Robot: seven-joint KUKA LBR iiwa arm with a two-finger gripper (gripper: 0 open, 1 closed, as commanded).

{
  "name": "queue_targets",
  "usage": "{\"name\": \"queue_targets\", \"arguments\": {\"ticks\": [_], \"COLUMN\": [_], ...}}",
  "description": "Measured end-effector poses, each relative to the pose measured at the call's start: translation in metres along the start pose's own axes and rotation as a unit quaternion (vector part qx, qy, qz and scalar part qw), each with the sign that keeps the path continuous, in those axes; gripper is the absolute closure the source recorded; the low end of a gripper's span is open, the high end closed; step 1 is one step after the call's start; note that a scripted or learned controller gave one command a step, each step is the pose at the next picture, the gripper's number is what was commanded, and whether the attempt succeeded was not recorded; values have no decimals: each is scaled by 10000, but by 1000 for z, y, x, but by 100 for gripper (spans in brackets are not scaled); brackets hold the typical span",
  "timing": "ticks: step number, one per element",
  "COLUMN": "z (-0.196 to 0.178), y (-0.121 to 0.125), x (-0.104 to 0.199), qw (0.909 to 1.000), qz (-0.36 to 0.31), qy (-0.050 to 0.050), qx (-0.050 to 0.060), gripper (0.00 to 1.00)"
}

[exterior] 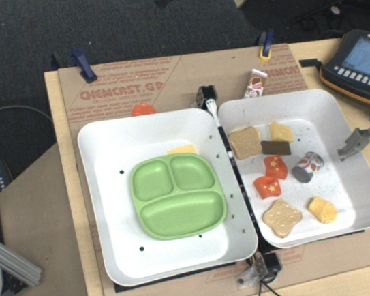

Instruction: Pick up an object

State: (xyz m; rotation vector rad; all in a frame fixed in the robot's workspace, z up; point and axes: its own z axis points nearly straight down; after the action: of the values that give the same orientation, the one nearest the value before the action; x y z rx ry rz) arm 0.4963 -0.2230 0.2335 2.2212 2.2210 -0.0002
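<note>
**Gripper sitting at right bin's right rim, nothing held**

Gripper (pixel 366 139) is hovering at the right edge of the right bin (pixel 360 211), grey fingers poking in from the right. Can't tell how the jaws are standing from this angle; nothing is showing between them.

Right bin is holding the candidates:
- brown toast slice (pixel 244 142) at the far left, a dark brown block (pixel 276 147) touching its right side
- yellow cheese wedge (pixel 281 131) just beyond the block
- two red pieces (pixel 275 166) (pixel 267 186) sitting mid-bin, close together
- grey-and-red can (pixel 306 166) lying on its side, right of the red pieces, the item nearest the gripper but apart from it
- tan bread-shaped piece (pixel 281 217) at the near side, a yellow chunk (pixel 323 210) just right of it

Left bin (pixel 111 210) is carrying a green divided plate (pixel 177 196), with a pale yellow piece (pixel 182 150) peeking out at its far edge.

On the bench (pixel 78 194) beyond the bins: a small carton (pixel 256 83) lying tilted, and an orange item (pixel 142 110) at the left bin's far rim.
</note>
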Motion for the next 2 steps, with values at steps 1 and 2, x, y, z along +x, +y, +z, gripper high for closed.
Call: {"name": "queue_targets", "arguments": {"ticks": [1, 2], "z": [154, 149], "y": [94, 41], "x": [87, 133], "qw": [10000, 10000], "qz": [-57, -10], "qy": [22, 21], "qx": [-2, 33], "gripper": [0, 0]}}
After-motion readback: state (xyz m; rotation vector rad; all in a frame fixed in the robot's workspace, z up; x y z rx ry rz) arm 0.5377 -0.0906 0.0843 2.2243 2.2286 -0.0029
